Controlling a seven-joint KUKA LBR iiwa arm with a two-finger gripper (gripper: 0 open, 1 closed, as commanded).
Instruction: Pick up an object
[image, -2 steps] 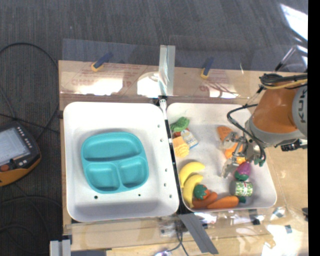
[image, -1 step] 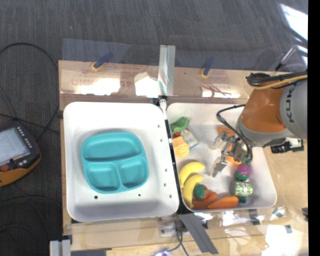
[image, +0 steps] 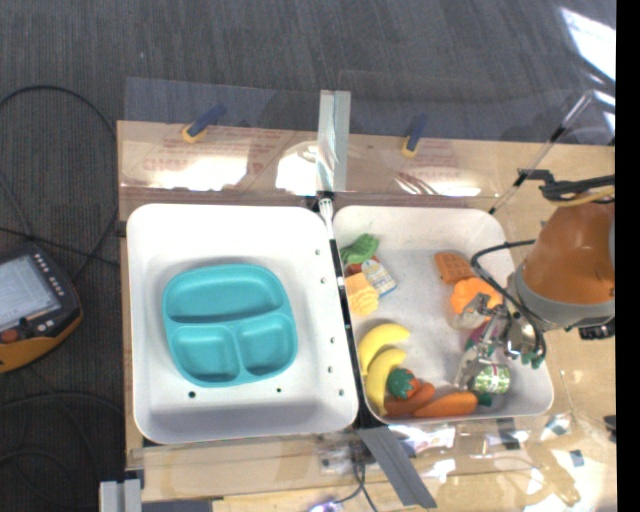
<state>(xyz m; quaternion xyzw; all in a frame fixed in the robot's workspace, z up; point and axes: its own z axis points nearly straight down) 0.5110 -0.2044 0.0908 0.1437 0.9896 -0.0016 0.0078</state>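
Dark grey carpet surrounds a wooden bench (image: 250, 150) that carries two shallow white bins side by side. Inside the left bin (image: 150, 400) sits a teal divided tray (image: 232, 322), lying flat. Toys crowd the right bin (image: 420, 225): a green piece (image: 361, 247) near the top-left corner with a small printed packet (image: 377, 275) and a yellow block (image: 360, 295) just below it, two bananas (image: 381, 355) along the left wall, a carrot (image: 448, 404) and a red-and-green piece (image: 402, 384) at the bottom edge, and orange pieces (image: 458, 275) toward the right. From the right, the arm (image: 570, 260) reaches over this bin, and its gripper (image: 487, 352) hangs low beside a small green can (image: 491, 379), possibly touching it; the metal parts blur together there, so whether it is clenched or released cannot be made out.
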